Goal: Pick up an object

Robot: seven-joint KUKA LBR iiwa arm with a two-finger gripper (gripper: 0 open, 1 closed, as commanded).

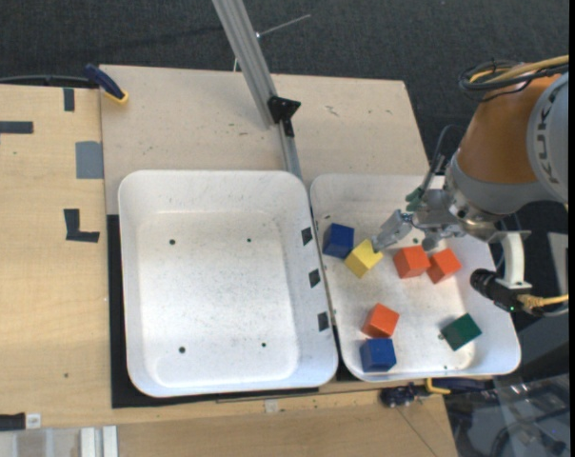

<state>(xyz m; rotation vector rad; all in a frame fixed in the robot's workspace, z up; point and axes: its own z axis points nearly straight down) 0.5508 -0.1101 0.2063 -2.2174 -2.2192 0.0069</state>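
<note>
Seven blocks lie in the right bin (478, 355), none lifted; the gripper (394, 233) hangs just above the yellow block (364, 257) (finger state cannot be told), so grasping remains.

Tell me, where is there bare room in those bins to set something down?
The left bin has a bare floor from wall to wall. The right bin is crowded: blocks cluster by the gripper, leaving bare strips along its far wall and between the lower blocks.

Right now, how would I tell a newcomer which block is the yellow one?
Look in the right bin, at its upper left part. The yellow block sits just right of a blue block, below the hand. It is the sole yellow block.
</note>
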